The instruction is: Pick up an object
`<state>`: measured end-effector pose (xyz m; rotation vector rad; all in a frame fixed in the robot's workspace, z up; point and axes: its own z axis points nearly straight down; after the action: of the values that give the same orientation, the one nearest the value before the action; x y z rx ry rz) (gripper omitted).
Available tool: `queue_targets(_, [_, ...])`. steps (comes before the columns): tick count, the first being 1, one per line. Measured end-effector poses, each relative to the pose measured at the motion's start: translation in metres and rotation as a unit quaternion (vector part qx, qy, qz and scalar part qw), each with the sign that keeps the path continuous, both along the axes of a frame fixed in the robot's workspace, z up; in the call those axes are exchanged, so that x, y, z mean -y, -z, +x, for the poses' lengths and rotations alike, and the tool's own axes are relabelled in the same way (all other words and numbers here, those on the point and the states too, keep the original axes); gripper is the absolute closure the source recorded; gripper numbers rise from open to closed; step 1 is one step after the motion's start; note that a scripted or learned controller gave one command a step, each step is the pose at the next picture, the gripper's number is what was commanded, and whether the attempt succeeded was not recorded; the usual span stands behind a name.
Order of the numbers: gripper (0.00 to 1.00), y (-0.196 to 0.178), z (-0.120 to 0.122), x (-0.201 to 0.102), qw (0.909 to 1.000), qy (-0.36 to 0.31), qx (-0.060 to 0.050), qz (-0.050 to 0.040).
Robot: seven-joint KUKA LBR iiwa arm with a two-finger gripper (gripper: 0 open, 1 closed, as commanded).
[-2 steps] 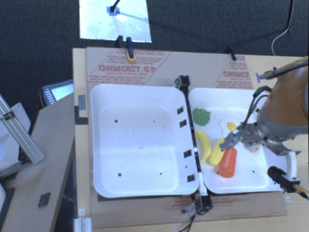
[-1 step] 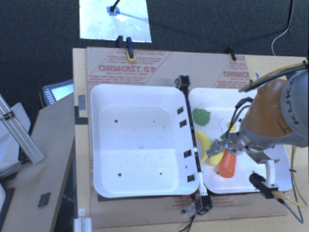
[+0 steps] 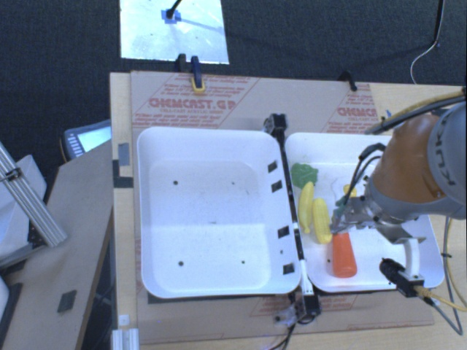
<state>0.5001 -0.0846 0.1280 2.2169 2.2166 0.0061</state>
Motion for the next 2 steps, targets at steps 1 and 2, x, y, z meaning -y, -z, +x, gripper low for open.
queue_targets(1, [1.0, -0.242, -0.011, -0.037, 1.0, -0.004, 0.007, 0.0011])
queue_targets(2, [1.0, -0.236, -0.014, 0.027, 1.0, 0.002, -0.001, -0.0006])
